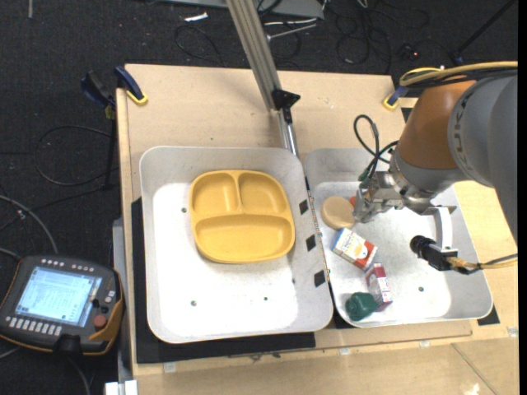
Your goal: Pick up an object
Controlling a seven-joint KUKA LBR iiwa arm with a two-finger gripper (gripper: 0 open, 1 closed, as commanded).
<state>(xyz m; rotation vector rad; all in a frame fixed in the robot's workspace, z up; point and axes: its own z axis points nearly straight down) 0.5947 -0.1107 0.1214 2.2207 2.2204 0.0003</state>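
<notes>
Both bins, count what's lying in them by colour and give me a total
Yellow: 1, the divided plate in the left bin.
Tan: 1, the round disc in the right bin.
Red and white: 2, the small carton and the narrow packet.
Green: 1, the dark green lump.
Total: 5

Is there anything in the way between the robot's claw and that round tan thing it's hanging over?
Nothing visible. The gripper sits right at the tan disc's right edge in the right bin. The small carton, the red packet and the green lump lie nearer the camera, off that path.
</notes>
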